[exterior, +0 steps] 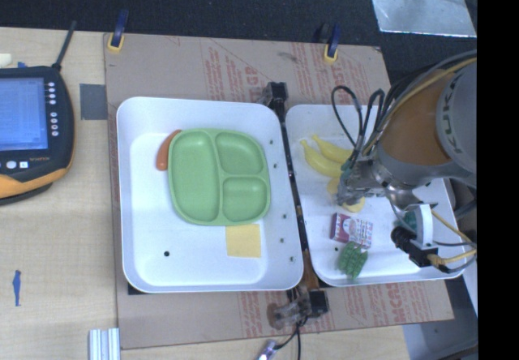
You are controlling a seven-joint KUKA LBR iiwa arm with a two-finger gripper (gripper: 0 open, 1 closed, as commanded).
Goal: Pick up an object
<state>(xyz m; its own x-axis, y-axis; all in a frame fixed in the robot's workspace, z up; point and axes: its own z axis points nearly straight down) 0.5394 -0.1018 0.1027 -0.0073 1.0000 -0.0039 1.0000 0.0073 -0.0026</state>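
Two bins side by side on bench. Left bin (134, 188): divided plate (219, 177) in middle, sausage (165, 151) tucked at plate's left edge, cheese slice (244, 241) just below plate. Right bin (312, 257): bananas (324, 157) near top left, gripper (353, 188) just right of them, packet (351, 229) below gripper, broccoli (353, 259) below packet. Handheld screen (28, 131) far left on bench.

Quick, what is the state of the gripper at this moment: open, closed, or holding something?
Gripper: cannot be told. It is low in the right bin, next to the yellow bananas.
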